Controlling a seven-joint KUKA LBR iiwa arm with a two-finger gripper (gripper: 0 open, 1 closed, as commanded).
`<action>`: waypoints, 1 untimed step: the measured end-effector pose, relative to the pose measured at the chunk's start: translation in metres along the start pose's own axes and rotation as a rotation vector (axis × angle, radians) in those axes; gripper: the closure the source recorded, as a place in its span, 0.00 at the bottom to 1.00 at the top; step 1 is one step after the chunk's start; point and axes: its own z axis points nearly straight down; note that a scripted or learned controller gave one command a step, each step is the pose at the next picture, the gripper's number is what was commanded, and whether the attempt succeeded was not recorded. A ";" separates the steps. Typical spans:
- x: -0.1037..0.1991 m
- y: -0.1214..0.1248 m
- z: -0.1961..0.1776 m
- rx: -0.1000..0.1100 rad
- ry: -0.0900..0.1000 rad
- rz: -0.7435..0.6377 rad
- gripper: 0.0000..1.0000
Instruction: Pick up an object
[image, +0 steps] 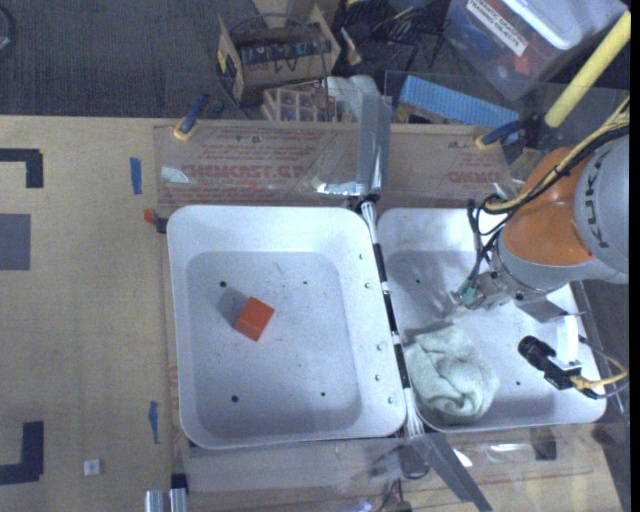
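The grey arm with its orange band (545, 225) reaches in from the right and bends down over the right-hand shallow white bin (420, 235), its end effector (470, 295) low above that bin's floor near the middle; whether it is apart or together cannot be told from this slant. A crumpled off-white cloth (452, 370) lies in the near part of the same bin, just near and slightly left of the end effector, its long axis running roughly from far-left to near-right. A small orange block (254, 318) sits in the left-hand white bin (200, 240), turned diagonally to the bin walls, well apart from the end effector and to its left. Both bins rest on the wooden table (80, 330).
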 end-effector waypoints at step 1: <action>0.082 0.003 -0.085 0.012 0.007 -0.178 1.00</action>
